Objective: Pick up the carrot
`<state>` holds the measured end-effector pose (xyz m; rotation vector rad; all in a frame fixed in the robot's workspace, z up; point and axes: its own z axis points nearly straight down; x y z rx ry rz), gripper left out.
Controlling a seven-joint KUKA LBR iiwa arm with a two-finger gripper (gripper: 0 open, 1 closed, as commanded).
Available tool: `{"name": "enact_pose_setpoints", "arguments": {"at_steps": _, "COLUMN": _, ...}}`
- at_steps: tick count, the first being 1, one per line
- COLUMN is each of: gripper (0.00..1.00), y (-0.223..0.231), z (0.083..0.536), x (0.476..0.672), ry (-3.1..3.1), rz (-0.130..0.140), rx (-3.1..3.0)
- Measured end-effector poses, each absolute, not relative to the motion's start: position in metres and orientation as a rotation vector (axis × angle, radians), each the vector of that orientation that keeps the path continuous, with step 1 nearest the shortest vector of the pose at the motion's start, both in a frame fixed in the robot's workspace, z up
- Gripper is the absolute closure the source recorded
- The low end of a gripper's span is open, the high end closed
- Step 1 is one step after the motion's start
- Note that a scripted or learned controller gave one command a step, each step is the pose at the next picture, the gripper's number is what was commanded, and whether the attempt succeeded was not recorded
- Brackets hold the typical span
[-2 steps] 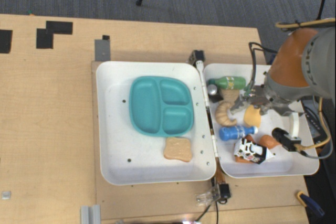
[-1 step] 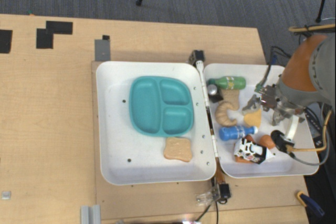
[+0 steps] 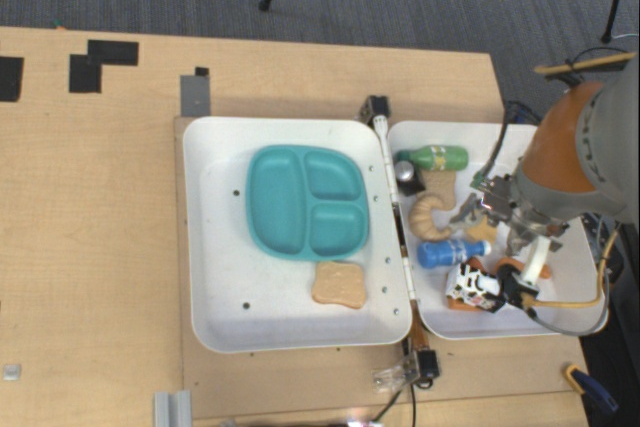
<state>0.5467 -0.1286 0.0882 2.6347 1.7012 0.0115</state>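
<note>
The arm reaches low into the right bin, and the pincer sits at the bin's front part, in among a crowd of small toys. Whether it is open or clamped cannot be told from this slant, since the wrist and its fittings cover most of it.

The carrot appears to be the orange sliver showing right at the pincer tip, with more orange peeking out below the black-and-white cow toy; much of it is hidden, so its lie is a guess. The cow sits just to the camera-left of the pincer and touches or overlaps the orange piece. The blue bottle lies further that way, the croissant beyond it toward the back, and the green bottle well behind.

To do this step well, the tip should settle squarely across the carrot's narrow width rather than along its length, and low enough to catch its body, not only its upper edge. The cow is the main hazard: a close that spans both would likely pinch the cow or nudge the carrot aside. Lifting should be straight up and slow, so any slip shows early.
</note>
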Motion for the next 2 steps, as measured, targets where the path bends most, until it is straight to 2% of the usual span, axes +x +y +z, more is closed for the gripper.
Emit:
{"name": "enact_pose_setpoints", "arguments": {"at_steps": 1, "gripper": 0.0, "y": -0.146, "z": 0.088, "x": 0.538, "ry": 1.59, "rz": 0.016, "rx": 2.707}}
{"name": "enact_pose_setpoints", "arguments": {"at_steps": 2, "gripper": 1.0, "y": -0.144, "z": 0.1, "x": 0.542, "ry": 1.601, "rz": 0.025, "rx": 2.696}}
